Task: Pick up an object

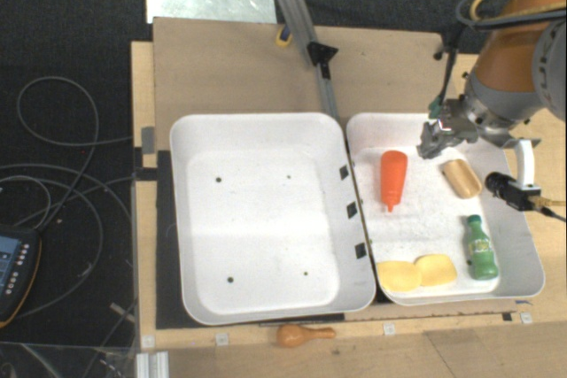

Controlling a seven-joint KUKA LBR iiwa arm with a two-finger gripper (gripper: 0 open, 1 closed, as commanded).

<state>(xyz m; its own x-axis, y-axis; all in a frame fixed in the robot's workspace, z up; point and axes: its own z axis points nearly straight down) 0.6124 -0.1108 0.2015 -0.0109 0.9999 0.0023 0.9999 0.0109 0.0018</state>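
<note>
I cannot tell how the pincer is set. Descending here, it may strike bare bin floor, missing the carrot at its left and the brown block at its right.

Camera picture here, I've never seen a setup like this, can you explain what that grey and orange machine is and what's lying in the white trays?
This is one camera looking down at a slant on a bench. The grey and orange machine is a robot arm reaching in from the right; its gripper hangs over the right bin with nothing visibly held. That bin holds an orange bottle, a tan block, a green bottle and two yellow pieces. Beside it sits the left bin. A small brown object lies on the bench in front of the bins.
</note>
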